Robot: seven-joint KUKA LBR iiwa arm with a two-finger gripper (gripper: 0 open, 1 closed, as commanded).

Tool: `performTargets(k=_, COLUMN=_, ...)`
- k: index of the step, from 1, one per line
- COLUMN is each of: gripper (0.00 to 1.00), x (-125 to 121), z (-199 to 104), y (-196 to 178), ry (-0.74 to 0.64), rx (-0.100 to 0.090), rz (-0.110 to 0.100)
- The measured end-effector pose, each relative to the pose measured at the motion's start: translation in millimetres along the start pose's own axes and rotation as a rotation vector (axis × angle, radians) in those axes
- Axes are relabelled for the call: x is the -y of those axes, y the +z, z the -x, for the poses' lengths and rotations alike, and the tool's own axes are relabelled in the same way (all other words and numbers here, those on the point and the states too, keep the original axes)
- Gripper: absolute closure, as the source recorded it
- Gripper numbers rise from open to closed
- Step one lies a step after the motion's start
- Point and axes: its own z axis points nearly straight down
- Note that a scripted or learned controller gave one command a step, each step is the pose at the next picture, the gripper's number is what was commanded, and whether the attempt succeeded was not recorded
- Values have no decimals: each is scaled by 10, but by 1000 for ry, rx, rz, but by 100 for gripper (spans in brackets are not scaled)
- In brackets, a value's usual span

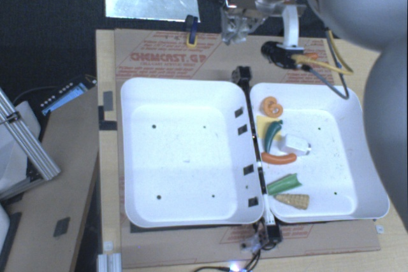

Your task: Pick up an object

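Two shallow white plastic bins side by side on a brown cardboard-covered bench (pixel 159 51). Left-hand white bin (pixel 185 150) bare inside apart from small dark specks. Right-hand white bin (pixel 325 156) with a cluster of small things along its left side, close to the black clips of the dividing seam:

- orange ring-shaped piece (pixel 272 106), uppermost, near the bin's top-left corner
- flat yellow piece (pixel 264 125) just below it, partly under a dark green curved pepper-like toy (pixel 273 132)
- small white block (pixel 297 144) beside the pepper's lower end, touching or overlapping an orange-red curved sausage-like toy (pixel 278 158)
- light green wedge-shaped toy (pixel 283 183) lower down, tilted
- tan waffle-textured cone (pixel 292 201) just below that, near the bin's bottom-left corner

Grey arm with orange band entering from the upper right, large and close to the lens. Claw (pixel 234 28) high up beyond the bins' far edge, over the cardboard (near the printed lettering), well apart from every toy. Nothing visible between the fingers; spread or pressed together impossible to tell, the tip being blurred and glinting. Yellow-and-blue clamp (pixel 191 32) at the cardboard's far edge, left of the claw.
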Motion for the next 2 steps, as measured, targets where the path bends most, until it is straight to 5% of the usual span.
performTargets(k=1, gripper=100, x=169, z=-823, y=1416, ry=1, rx=4, rz=-23)
performTargets(k=2, gripper=100, x=11, z=-1079, y=1565, ry=6, rx=4, rz=-12)
